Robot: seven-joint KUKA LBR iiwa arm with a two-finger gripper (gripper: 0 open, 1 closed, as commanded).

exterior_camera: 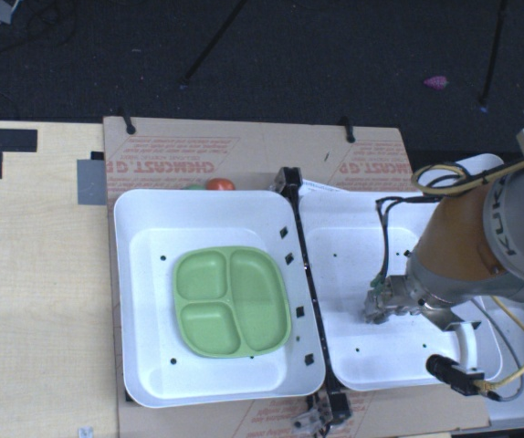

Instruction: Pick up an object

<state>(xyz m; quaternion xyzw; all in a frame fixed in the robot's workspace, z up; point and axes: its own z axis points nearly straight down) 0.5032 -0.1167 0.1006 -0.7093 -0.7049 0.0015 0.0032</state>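
Grey arm with orange band (467, 245) is seen over the right shallow white bin (353, 363).
Two-finger gripper (381, 304) is lowered there; its finger state cannot be told, perhaps blurred; a green divided plastic plate (230, 301) is seen in the left white bin (143, 245).

Pale green divided plate (232, 300) in a white bin (143, 235).

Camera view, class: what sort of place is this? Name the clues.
Probably a robotics lab test bench. Two shallow white plastic bins sit side by side on taped cardboard, a grey-and-orange robot arm reaches over the right one, and loose cables run nearby. A green divided plastic plate serves as the practice object.
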